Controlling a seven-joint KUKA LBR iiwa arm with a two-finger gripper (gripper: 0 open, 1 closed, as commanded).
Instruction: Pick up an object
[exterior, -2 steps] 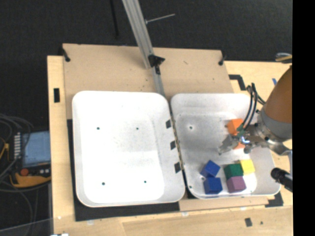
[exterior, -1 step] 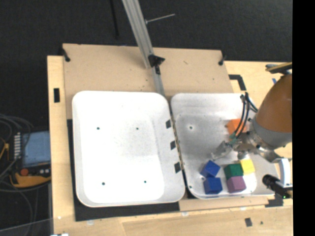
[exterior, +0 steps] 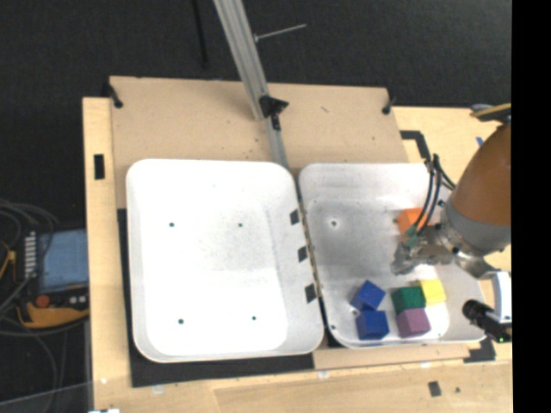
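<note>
We see the end effector (exterior: 411, 255) low in the right bin (exterior: 344, 198), just beside an orange object (exterior: 408, 219); we cannot tell how it is set. Near it lie two blue cubes (exterior: 369, 296), a green cube (exterior: 408, 299), a yellow cube (exterior: 433, 292) and a purple cube (exterior: 414, 321), packed closely. We think a grasp here may push the neighbours or slip.
</note>
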